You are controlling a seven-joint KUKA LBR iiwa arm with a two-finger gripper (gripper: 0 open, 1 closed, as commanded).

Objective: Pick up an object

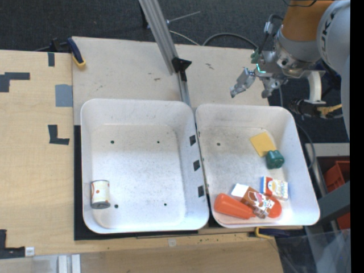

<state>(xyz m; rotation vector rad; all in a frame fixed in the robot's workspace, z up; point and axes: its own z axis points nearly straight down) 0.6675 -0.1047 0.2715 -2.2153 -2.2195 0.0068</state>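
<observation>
Gripper hangs above the right white bin's far rim, fingers spread, holding nothing; pick not begun. Candidates lie near: yellow block, green cylinder, orange carrot-shaped toy. Small can sits in left bin

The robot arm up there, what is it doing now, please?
The gripper hangs above the back rim of the right bin, with nothing visible between its fingers. No object is picked up yet. In that bin lie a yellow block, a green piece, an orange carrot-like toy and some small packets. The left bin holds one small can.
</observation>
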